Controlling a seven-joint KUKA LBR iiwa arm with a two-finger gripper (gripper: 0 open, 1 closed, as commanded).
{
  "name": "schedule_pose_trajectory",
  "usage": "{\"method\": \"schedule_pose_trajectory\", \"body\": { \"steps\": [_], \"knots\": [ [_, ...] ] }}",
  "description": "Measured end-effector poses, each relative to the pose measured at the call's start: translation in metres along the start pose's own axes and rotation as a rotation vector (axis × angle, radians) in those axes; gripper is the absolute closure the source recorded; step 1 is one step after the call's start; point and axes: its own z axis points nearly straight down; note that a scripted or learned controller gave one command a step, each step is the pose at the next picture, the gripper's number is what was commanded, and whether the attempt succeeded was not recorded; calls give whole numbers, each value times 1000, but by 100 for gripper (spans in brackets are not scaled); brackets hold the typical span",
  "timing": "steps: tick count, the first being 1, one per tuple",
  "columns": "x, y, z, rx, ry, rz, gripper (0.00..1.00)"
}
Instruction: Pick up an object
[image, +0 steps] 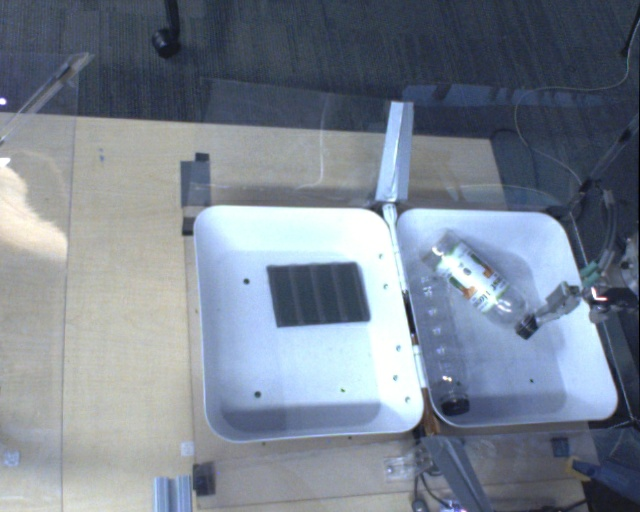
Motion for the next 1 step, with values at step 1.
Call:
{"method": "schedule_pose_trajectory", "body": {
  "steps": [1],
  "knots": [
    [-6,98,98,0,0,-90,0]
  ]
}}
